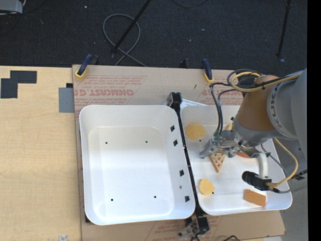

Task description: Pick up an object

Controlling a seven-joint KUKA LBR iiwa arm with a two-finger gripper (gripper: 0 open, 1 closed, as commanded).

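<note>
A: Gripper (219,152)?
B: Lowered over the wedge (217,161) in the right bin (281,202); jaw state cannot be told.
A: Step?
B: Grasp judged underway. Closing, then lifting, is called for.
A: Others?
B: Disc (206,187) below the wedge, block (255,197) lower right.

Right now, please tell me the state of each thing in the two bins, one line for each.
Pizza slice: lying in right bin, directly under the gripper.
Upper yellow disc: lying flat, free.
Lower yellow disc: lying flat, free.
Orange block: lying near the bin's front corner.
Left bin: sitting flat beside the right one.
</note>
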